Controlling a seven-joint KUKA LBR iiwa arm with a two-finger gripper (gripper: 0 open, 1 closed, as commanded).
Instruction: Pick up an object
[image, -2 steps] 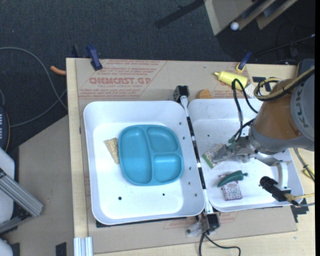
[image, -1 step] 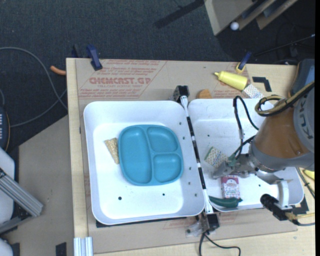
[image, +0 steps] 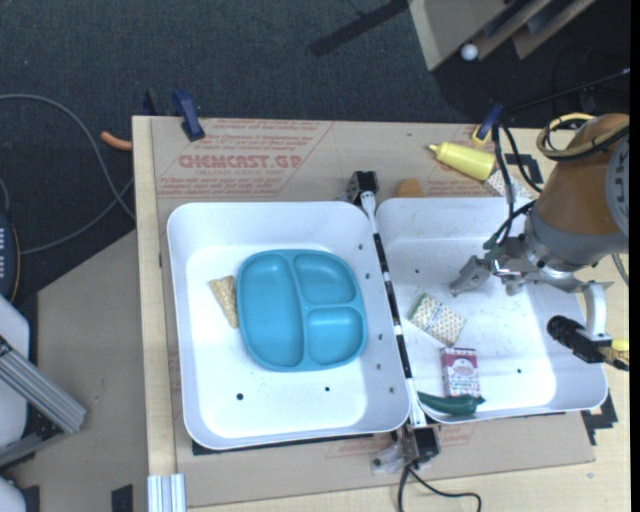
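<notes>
While the claw hangs spread and empty, the patterned packet lies just left and nearer, axis diagonal

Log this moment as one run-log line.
pincer over right bin, holding nothing | patterned packet, red box, green pepper untouched | blue divided plate left bin

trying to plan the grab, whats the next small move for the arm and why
Probably lower the pincer toward the patterned packet. It sits in the right bin nearest the pincer, lying flat and apart from the red box and green pepper, so there is room around it.
</notes>
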